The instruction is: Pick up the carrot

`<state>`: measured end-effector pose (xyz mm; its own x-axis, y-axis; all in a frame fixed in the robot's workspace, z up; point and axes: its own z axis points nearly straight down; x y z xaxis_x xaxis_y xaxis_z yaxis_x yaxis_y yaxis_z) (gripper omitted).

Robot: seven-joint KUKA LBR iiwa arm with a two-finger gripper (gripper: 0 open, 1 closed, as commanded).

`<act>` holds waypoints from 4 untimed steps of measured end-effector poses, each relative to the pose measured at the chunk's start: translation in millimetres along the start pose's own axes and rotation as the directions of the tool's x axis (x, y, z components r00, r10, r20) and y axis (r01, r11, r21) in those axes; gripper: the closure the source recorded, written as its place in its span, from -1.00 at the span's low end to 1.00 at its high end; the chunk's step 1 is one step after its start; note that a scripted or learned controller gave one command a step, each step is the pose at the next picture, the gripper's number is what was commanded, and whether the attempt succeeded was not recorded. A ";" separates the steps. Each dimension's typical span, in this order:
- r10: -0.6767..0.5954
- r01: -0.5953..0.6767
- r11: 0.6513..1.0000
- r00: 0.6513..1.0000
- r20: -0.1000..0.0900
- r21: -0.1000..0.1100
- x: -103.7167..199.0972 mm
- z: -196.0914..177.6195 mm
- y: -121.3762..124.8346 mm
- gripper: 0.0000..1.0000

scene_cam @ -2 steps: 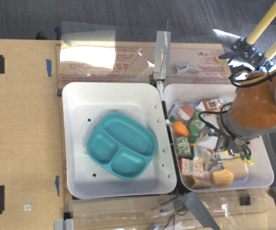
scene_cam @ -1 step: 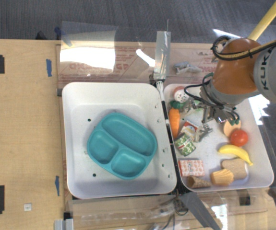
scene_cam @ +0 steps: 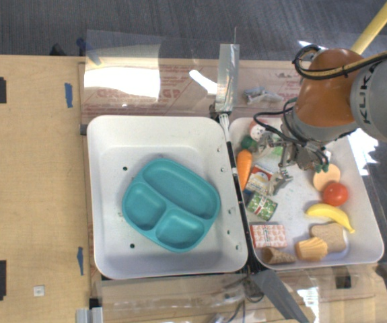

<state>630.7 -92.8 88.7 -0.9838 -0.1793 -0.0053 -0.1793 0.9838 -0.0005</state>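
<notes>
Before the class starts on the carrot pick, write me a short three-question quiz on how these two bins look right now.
1. True or false: the carrot lies in the left bin.
2. Which item sits nearest the tomato? A) banana B) teal tray C) carrot
3. Fill in: the teal tray has ___ compartments.

Key
1. False: it lies in the right bin, along its left wall.
2. A: the banana lies just below the tomato in the view.
3. Three. The gripper hovers to the carrot's right, with nothing seen between its fingers.
</notes>
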 end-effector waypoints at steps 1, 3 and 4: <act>0.162 -0.162 0.987 0.987 0.006 0.001 10.3 -0.3 3.8 -1.00; 0.062 -0.062 0.998 0.998 0.008 -0.001 12.4 -100.3 61.7 1.00; -0.058 0.058 0.998 0.998 0.003 0.000 7.1 -125.2 72.7 1.00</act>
<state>610.1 -22.6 213.8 -0.9716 -0.2363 -0.0082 -0.2363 0.9717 -0.0007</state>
